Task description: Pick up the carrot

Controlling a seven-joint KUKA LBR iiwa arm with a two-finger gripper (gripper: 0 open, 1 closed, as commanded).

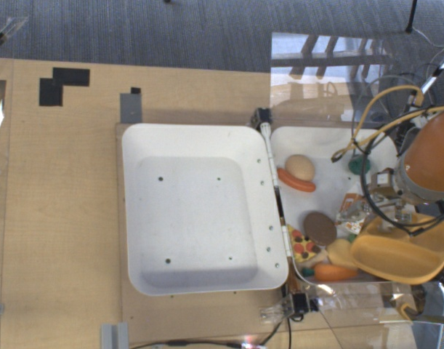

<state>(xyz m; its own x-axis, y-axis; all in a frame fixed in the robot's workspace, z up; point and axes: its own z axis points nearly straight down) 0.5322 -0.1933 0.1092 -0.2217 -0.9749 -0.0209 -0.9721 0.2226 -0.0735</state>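
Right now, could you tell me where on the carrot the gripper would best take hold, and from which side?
Probably the carrot's thick middle, coming from above. It lies flat along the right bin's near edge, so the fingers should close across its width. Its right end is tucked under a yellow scoop-like piece, and a pizza slice sits close on its left.

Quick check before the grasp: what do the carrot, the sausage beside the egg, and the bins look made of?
Carrot: probably moulded plastic, smooth, uniform orange with a slight sheen, like toy food. Sausage: likely the same plastic, glossy orange-red with a highlight along its top. Left bin and right bin: seemingly thin formed plastic, matte white, with rounded corners and small holes in the left one's floor.
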